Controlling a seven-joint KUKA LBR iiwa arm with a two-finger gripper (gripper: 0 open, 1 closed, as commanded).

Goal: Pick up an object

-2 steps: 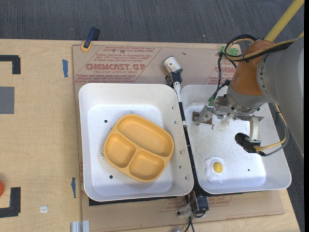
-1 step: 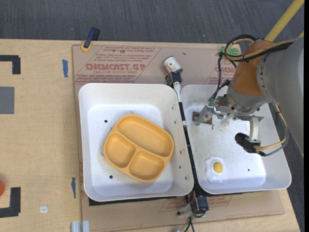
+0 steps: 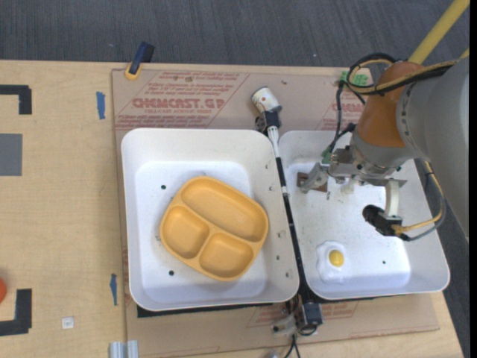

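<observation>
A fried-egg toy (image 3: 334, 259), white with a yellow yolk, lies at the front left of the right bin (image 3: 425, 271). My gripper (image 3: 350, 188) hangs over the back half of that bin, below the orange band (image 3: 380, 118). Its fingers are spread apart, one reaching left (image 3: 313, 180) and a pale one on the right (image 3: 393, 198). Nothing shows between them. A small brownish bit (image 3: 302, 177) sits by the left fingertip; I cannot tell what it is. The egg is well in front of the gripper and apart from it.
A yellow three-part plate (image 3: 215, 227) lies in the middle of the left bin (image 3: 141, 162). A black piece with a yellow cable (image 3: 384, 221) hangs off the arm over the right bin. A ridge (image 3: 283, 200) divides the bins.
</observation>
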